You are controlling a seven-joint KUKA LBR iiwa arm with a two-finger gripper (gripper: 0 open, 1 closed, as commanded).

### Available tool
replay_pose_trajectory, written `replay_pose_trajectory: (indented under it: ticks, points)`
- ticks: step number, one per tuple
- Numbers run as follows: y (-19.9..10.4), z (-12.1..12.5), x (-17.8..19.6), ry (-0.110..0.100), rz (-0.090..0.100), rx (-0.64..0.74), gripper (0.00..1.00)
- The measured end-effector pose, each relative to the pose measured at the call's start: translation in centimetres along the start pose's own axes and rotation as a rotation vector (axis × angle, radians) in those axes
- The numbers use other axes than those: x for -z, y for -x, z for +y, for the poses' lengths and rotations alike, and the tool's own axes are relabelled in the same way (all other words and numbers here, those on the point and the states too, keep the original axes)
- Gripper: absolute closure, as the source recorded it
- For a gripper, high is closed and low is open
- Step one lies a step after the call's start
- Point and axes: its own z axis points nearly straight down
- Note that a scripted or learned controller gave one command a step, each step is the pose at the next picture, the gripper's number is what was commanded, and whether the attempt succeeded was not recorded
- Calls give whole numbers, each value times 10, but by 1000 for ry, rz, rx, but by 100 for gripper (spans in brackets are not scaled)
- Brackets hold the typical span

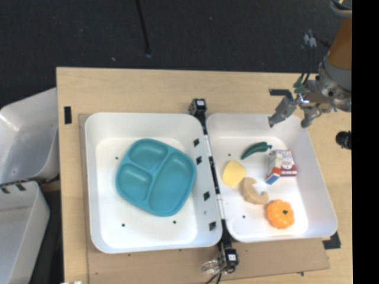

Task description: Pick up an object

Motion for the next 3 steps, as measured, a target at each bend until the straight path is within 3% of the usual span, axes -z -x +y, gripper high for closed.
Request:
replay_pose_trajectory:
  ticks: [1, 3]
  points:
    - [0, 2, 8, 13, -1, 2, 0]
    - [0, 12, -103, 9, -3, -1, 0]
